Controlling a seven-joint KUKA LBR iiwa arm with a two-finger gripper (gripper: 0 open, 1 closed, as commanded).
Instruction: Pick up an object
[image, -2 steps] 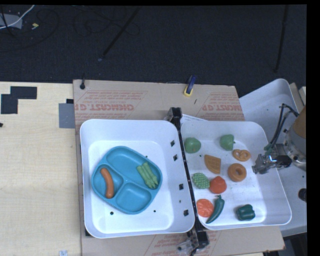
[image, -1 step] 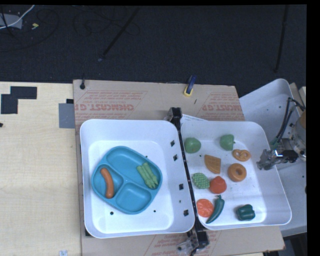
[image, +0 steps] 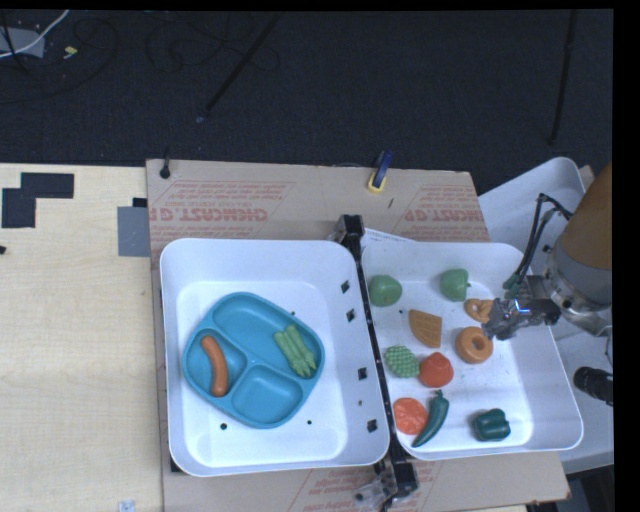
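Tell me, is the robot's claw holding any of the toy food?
It cannot be told. The gripper sits low in the right bin, right beside a small orange piece and above the donut, but nothing shows clearly between its fingers.

Dark floor up top, cables trailing across it. Below, a pale wooden bench, black patches at its left, and a cardboard sheet clipped at the far edge.

Worktop: pale wood surface, two black patches and one grey patch near its back left. Cardboard sheet with red print lies flat across its right part. On the cardboard: two white bins side by side, touching, left bin, right bin. Yellow-and-blue clamp at the cardboard's back edge.
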